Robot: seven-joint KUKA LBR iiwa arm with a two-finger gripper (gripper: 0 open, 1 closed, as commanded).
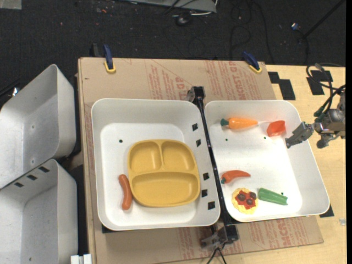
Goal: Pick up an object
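Dark floor strewn with cables is framing a brown cardboard-topped bench (165, 76) bearing two shallow white plastic bins. At the right bin's (308, 164) right rim a dark metal two-finger gripper (300, 135) is poking in from the edge, angled toward the bin floor; whether it is wide or narrow I cannot tell, and nothing is showing between its tips.

Nearest it a small glossy red-orange plastic wedge (276, 127) is lying, with a smooth tapered orange toy carrot with a green top (240, 123) just beside that. Further down, well apart from the claw, a curved red toy chilli pepper (235, 175), a round yellow toy pizza with dark toppings (245, 199) and a flat green toy bean pod (273, 196) are sitting; the last two are almost touching.

All of these look hard, slick and low-lying, so a grasp is likely risking a slip or a squirt sideways. Coming in so close to the rim, the claw could also clip the bin wall.

Across the divider, the left bin (110, 147) is holding a yellow three-compartment plastic tray (164, 173) and an orange-red toy sausage (125, 191) beside it.
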